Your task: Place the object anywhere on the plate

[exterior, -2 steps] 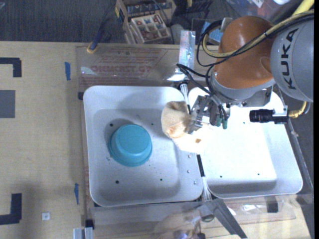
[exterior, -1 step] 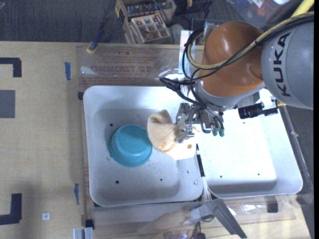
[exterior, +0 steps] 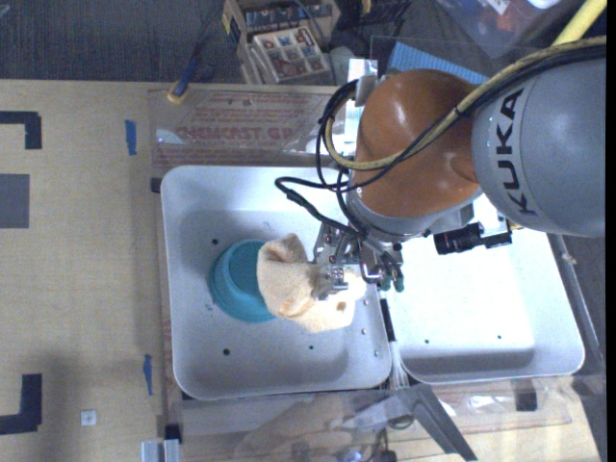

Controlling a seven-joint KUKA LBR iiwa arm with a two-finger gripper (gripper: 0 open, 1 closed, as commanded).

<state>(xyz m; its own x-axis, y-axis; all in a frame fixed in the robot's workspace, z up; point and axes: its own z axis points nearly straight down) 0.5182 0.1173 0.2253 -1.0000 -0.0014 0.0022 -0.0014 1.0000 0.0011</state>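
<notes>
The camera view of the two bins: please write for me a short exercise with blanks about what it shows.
1. The blue plate lies in the ____ of the two white bins, as the camera sees them.
2. A crumpled cloth of ____ colour partly covers the plate.
3. The gripper is over the cloth's ____ side in the picture.
4. The band above the arm's wrist is ____.

Missing words: left; beige; right; orange

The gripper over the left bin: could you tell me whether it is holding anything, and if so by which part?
It cannot be told. The gripper sits over the right edge of the tan cloth that partly overlaps the blue plate.
</notes>
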